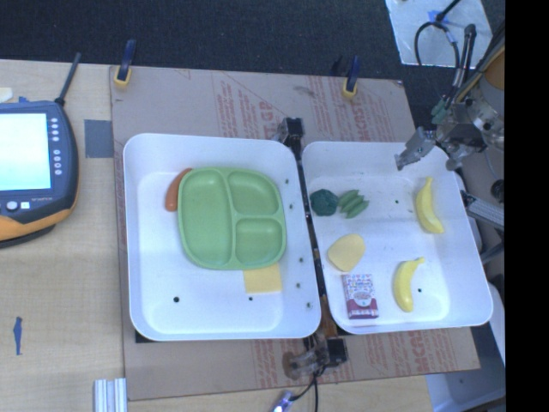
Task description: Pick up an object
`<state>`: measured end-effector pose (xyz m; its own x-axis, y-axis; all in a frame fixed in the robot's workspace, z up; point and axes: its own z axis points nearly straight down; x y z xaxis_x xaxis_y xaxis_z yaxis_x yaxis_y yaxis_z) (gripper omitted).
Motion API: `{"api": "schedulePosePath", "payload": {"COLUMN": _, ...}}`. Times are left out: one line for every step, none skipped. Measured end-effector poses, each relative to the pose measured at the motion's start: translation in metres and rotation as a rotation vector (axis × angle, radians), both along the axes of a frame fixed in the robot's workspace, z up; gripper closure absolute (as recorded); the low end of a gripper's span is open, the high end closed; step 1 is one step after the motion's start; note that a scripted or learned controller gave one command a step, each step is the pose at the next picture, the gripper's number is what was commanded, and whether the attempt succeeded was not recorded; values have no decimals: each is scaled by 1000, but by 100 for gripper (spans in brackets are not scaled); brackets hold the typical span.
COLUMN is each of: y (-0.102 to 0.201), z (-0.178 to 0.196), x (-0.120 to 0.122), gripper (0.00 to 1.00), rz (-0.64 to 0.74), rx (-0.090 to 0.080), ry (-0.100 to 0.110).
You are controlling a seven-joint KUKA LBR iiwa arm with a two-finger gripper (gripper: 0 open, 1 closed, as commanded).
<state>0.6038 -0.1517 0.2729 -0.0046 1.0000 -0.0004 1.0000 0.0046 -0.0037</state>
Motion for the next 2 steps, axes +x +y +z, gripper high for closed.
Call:
{"api": "schedulePosePath", "payload": {"y": -61, "z": -91, "x": -14, "gripper": 0, "rz": 0, "rx": -1, "ry": 3}}
{"api": "schedulePosePath", "payload": {"y": -60, "z": -90, "x": -77, "gripper": 0, "rz": 1, "rx": 0, "ry": 1}}
